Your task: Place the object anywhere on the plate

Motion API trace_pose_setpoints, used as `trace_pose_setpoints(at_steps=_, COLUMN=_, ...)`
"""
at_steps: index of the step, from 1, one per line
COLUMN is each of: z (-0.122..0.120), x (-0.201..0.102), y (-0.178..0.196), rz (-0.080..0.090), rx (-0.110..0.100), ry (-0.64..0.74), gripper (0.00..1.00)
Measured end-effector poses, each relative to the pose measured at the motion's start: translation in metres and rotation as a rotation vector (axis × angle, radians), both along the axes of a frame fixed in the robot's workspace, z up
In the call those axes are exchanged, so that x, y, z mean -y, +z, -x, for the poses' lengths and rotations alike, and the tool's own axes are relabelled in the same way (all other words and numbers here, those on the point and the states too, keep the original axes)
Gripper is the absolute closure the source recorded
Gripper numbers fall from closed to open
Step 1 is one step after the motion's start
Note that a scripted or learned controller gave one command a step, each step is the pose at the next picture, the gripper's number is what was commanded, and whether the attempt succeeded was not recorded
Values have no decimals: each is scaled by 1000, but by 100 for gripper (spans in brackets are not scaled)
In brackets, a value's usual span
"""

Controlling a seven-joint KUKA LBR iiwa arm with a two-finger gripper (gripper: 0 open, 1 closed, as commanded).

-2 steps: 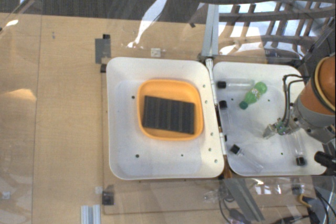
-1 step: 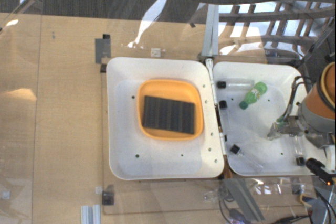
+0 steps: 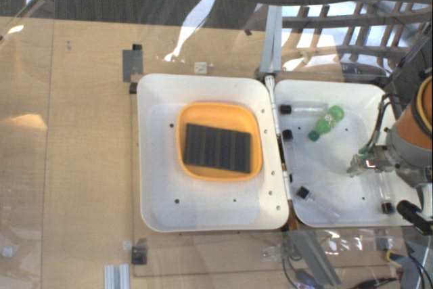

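The worktop (image 3: 74, 145) carried two white bins. The left bin (image 3: 159, 199) held the orange plate (image 3: 218, 117). The green bottle (image 3: 325, 122) lay in the right bin (image 3: 338, 206); probably light, rigid and slippery, best gripped mid-body. The tool (image 3: 365, 162) state could not be determined.

1. the surface (image 3: 67, 145) is a light wood-grain top with a glossy, reflective finish.
2. two shallow white bins rest directly on it, side by side and touching along their inner edges.
3. the left bin (image 3: 155, 206) sits near the middle of the surface; the right bin (image 3: 338, 210) lies just beside it, toward the right edge.
4. a small dark bracket (image 3: 132, 64) is fixed just beyond the left bin's far left corner.
5. a second dark bracket (image 3: 139, 254) sits near that bin's near left corner.
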State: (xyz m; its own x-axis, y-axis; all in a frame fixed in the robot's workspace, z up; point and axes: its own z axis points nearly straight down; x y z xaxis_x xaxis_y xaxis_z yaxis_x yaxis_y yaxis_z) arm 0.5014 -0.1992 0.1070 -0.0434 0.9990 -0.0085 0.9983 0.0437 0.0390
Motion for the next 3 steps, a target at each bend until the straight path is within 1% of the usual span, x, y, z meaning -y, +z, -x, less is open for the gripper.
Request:
trace_pose_setpoints(at_steps=1, z=5, x=5, y=-12, rz=-15, rx=-12, ry=-381, gripper=100)
trace_pose_setpoints(at_steps=3, z=0, x=3, y=9, rz=-14, rx=-1, ry=-366, gripper=100)
